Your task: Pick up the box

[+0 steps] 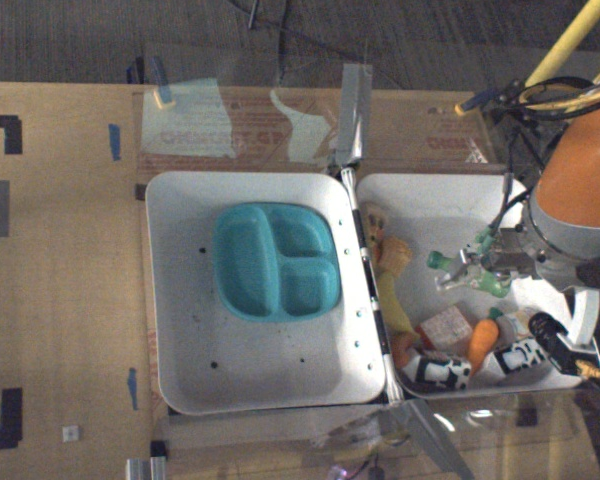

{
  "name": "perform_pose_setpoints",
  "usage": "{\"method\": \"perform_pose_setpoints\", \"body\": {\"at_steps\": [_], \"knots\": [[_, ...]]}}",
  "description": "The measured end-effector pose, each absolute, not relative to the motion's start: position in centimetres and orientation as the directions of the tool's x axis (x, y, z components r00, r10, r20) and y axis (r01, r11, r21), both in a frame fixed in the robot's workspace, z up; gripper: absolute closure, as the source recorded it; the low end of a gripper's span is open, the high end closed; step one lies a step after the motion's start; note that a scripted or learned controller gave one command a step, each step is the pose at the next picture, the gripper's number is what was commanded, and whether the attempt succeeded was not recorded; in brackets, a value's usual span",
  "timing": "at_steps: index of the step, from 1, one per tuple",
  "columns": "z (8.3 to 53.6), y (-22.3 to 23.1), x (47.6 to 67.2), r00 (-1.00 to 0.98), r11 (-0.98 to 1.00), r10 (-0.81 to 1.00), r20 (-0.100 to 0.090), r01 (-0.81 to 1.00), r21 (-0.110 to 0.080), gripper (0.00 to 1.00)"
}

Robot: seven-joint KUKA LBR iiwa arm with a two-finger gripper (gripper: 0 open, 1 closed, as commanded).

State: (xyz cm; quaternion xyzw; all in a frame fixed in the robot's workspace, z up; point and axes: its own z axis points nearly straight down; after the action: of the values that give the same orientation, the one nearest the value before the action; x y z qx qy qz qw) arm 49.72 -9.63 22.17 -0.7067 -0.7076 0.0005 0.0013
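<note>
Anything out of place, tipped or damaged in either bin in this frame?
Nothing looks damaged or spilled. The teal divided plate lies flat in the left bin. In the right bin the toys are crowded into the near half: the box sits tilted, with a carrot leaning beside it. The gripper hangs above them.

faint mirrored lettering on the clear sheet (215, 128) lying on the cardboard at the far side of the left bin (170, 298), way too washed out to actually read, nothing else legible anywhere tbh
</note>
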Motion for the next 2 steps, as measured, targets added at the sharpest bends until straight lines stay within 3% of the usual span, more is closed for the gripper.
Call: {"method": "perform_pose_setpoints", "body": {"at_steps": [1,2], "knots": [[11.9,-10.4,50.2,0.175,-0.175,0.985,0.000,0.985,0.000,0.00],[9.5,-14.4,48.9,0.246,-0.246,0.969,0.008,0.969,0.024,0.00]]}}
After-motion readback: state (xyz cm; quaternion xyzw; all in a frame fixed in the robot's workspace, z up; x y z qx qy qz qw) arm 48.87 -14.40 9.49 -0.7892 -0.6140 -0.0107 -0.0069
